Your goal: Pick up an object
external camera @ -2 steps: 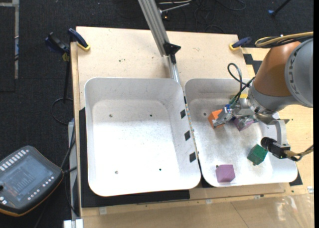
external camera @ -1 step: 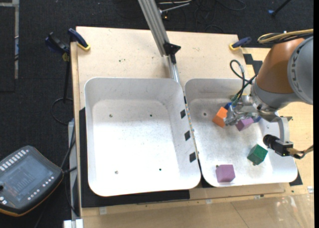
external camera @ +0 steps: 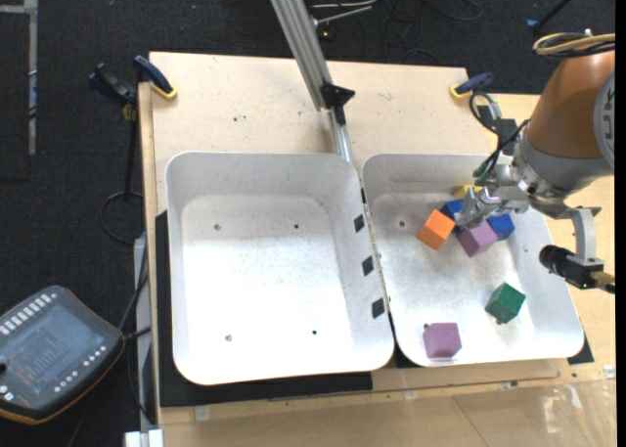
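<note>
The gripper (external camera: 476,207) is down inside the right bin (external camera: 559,330), at the upper middle of its floor, right in a tight cluster of blocks. How it stands cannot be told: the wrist hardware and cables cover the tip, and the blocks crowd around it, so nothing can be said to be held.

Just to its left lies an orange cube (external camera: 436,229), tilted on the bin floor. A light purple block (external camera: 478,238) sits directly below the gripper, touching or nearly touching it. A blue block (external camera: 500,224) peeks out to the right of the tip, and another bit of blue (external camera: 451,209) shows on its left, above the orange cube; whether these are one block or two is hidden by the gripper.

Well below it, apart from the cluster, rest a green cube (external camera: 506,302) and, farther to the lower left, a purple cube (external camera: 442,339) near the bin's front rim.

The arm (external camera: 579,122) is cut off by the frame's right side. The left bin (external camera: 186,240) lies far to the gripper's left.
</note>
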